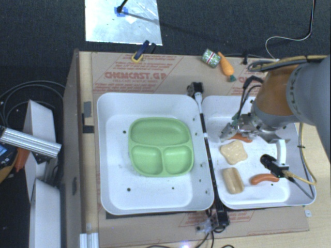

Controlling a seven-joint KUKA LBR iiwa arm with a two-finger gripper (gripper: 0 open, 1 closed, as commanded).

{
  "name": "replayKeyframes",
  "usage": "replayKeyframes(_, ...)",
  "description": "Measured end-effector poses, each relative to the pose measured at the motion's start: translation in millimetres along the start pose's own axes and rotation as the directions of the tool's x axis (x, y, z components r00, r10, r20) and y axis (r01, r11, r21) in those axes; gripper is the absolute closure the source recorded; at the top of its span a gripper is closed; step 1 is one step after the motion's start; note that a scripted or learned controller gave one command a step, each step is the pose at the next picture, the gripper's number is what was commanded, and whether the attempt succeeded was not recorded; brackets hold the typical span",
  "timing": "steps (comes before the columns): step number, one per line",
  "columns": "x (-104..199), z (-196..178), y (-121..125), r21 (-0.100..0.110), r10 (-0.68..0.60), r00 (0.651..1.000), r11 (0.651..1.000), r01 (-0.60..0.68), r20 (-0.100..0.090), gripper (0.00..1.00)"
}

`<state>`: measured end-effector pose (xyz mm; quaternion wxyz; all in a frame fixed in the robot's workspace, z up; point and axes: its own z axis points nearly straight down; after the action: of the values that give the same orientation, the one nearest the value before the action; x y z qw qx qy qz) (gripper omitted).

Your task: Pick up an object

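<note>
1. The grey arm with its orange band reaches into the right white bin (297,203) from the bench's right edge; its gripper (234,132) sits low near that bin's left wall
2. Whether the claw is wide or narrow cannot be told
3. An orange object (241,137) lies partly under the gripper
4. A pale bread-like slice (233,152), a tan bun-shaped piece (232,180) and an orange sausage-shaped toy (264,179) lie towards the bin's near edge
5. The left white bin (111,195) carries a green divided plastic plate (161,146)
</note>
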<state>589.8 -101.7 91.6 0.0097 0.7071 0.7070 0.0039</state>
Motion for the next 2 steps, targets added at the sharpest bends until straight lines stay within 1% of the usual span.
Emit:
replayKeyframes(1, 10.8, 6.5, -11.0, 0.018, -0.001, 1.0, 1.0, 0.001, -0.008, 0.0)
replayKeyframes(2, 9.2, 6.6, -5.1, 0.017, -0.001, 1.0, 1.0, 0.001, -0.008, 0.0)
